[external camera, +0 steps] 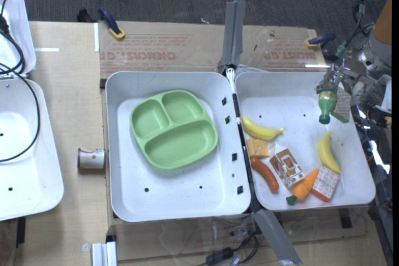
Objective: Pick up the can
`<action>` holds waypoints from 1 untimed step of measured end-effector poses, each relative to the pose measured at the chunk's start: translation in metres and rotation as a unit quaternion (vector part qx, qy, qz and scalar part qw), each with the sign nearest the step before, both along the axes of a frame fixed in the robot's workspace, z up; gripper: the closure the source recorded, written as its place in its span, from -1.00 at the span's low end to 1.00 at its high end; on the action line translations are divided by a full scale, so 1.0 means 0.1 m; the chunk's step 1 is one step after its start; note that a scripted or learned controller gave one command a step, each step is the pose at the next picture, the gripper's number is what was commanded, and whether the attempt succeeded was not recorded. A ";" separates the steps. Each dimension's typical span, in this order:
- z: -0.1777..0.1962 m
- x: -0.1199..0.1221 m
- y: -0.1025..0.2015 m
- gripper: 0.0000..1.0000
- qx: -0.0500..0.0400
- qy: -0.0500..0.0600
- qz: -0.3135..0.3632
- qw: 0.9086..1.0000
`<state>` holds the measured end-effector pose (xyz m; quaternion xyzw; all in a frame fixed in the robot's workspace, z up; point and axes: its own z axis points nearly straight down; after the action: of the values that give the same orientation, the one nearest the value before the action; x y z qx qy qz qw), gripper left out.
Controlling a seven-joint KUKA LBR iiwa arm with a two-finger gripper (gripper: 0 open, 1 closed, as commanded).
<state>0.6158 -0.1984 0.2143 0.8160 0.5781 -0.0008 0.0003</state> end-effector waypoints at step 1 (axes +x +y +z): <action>1.16 0.44 -0.08 1.00 0.000 0.000 0.063 0.998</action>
<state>0.6594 -0.2063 0.3301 0.7777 0.6286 -0.0011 0.0001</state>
